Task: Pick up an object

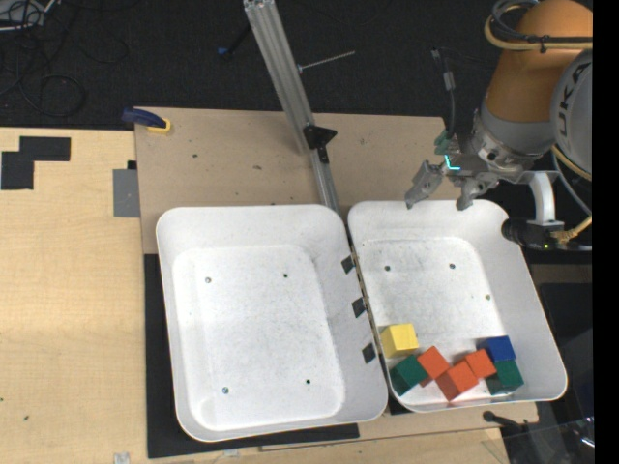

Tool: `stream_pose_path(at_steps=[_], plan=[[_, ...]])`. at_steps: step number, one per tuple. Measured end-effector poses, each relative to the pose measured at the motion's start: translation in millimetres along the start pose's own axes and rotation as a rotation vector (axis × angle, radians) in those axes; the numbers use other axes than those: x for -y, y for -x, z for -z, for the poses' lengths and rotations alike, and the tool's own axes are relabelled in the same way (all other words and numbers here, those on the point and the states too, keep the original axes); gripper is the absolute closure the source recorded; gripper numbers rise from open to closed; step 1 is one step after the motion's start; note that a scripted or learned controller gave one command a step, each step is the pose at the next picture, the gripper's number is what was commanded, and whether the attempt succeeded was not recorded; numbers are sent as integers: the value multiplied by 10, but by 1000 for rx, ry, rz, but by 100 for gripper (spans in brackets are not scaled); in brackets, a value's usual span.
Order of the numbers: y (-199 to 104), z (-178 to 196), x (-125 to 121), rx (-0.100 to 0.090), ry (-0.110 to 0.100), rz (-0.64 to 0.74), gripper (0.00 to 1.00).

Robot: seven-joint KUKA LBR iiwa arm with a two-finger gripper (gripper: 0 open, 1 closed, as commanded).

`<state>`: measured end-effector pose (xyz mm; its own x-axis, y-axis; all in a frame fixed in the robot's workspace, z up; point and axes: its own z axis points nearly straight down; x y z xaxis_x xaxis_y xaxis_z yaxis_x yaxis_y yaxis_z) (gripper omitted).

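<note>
The gripper (443, 189) hangs above the far rim of the right bin (440, 228), its two fingers spread apart with nothing between them. The arm (527, 75) stands behind it, orange band uppermost, so the fingers point down and slightly toward the bins.

All the blocks sit well below the gripper in the picture, bunched at the near end of that same bin. The yellow block (398, 338) is the closest to the gripper and stands a little apart from the rest. Nearer the camera from it lie a green block (407, 372) and an orange block (432, 362), touching. Further toward the arm's side are a red block (457, 380), another orange one (480, 363), a blue block (497, 348) and a dark green block (504, 379), packed tight against the near rim. The bin floor probably slopes or the blocks slid there, which would explain the huddle.

The left bin (193, 222) lies across from the gripper, beyond the divider.

The yellow block looks the easiest target, since its sides are free. The gripper would need to travel toward the near end and descend.
</note>
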<state>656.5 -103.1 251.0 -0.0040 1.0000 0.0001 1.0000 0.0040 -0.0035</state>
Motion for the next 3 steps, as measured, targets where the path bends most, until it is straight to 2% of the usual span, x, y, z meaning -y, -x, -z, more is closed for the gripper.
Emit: stream_pose_path(at_steps=[2, 3], plan=[[53, -919, 70, -1, -4, -5, 0], [112, -1528, 137, -1, -7, -5, 0]])
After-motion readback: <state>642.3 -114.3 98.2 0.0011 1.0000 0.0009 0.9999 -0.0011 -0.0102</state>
